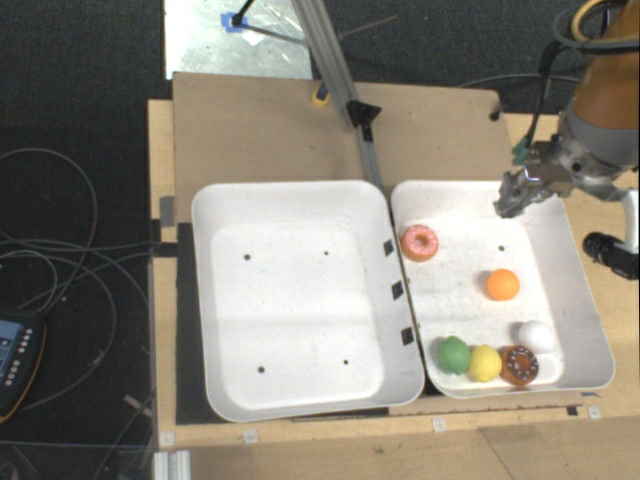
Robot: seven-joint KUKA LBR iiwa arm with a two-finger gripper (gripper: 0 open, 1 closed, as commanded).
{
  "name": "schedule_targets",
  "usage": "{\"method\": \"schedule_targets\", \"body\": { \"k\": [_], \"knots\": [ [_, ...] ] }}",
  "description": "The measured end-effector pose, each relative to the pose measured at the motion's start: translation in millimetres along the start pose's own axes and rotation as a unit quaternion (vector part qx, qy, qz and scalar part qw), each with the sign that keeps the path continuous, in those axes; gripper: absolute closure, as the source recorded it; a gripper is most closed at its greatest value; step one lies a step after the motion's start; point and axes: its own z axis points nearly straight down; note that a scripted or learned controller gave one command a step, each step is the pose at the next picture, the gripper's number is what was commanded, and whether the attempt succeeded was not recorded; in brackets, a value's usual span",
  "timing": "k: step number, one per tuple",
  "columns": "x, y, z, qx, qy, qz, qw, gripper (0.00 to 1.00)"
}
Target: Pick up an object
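Observation:
The right bin [470, 200] holds several small toys. A pink frosted doughnut [419, 242] lies near its left wall. An orange ball [502, 284] sits in the middle right. Along the front edge lie a green ball [454, 354], a yellow lemon [485, 363], a chocolate doughnut [519, 365] and a white ball [534, 336]. My gripper [511, 202] hangs over the bin's far right part, above and behind the orange ball, with nothing seen between its fingers.
The left bin [290, 298] lies beside the right one, joined by black clips [397, 290]. A slanted metal pole [330, 48] crosses the bench at the back. Cables lie on the floor to the left.

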Motion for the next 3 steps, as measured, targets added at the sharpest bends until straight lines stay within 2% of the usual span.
{"method": "schedule_targets", "body": {
  "k": [1, 3],
  "knots": [
    [42, -3, 20, 0.002, 0.001, -0.001, 1.0000, 1.00],
    [137, -20, 31, 0.001, 0.002, -0.002, 1.0000, 1.00]
  ]
}}
